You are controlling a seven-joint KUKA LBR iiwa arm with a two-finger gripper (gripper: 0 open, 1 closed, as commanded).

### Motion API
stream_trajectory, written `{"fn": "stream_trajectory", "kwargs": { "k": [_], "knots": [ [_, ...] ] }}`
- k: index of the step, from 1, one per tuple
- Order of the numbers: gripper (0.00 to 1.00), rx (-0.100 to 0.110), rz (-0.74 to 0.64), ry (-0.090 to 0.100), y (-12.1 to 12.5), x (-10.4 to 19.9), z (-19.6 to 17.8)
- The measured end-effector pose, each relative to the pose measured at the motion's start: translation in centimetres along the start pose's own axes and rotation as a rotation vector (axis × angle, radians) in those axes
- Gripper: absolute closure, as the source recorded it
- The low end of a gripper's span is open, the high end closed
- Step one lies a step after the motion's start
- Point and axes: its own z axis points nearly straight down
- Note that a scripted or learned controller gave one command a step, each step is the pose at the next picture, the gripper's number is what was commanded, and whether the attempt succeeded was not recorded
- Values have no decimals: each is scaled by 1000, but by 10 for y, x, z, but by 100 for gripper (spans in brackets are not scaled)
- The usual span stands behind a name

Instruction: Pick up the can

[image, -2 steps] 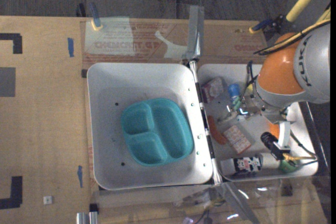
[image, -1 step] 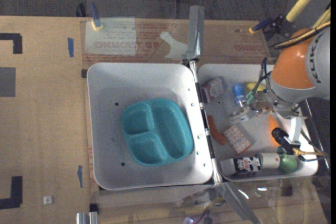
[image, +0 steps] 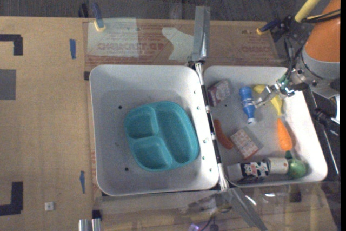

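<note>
One arm (image: 322, 46) above right bin (image: 316, 132)

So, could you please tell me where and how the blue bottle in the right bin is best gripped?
Take the blue bottle around the middle of its body, coming straight down from above. It seems to lie on its side, with its long axis running from the far wall toward the near one, so close across its narrow width. The yellow banana on its right leaves less room there.

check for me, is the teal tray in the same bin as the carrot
No, the teal tray lies in the left bin, while the carrot lies in the right bin.
</note>
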Motion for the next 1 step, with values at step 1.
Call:
{"fn": "stream_trajectory", "kwargs": {
  "k": [1],
  "knots": [
    [0, 0, 3, 1, 24, 20, -19]
  ]
}}
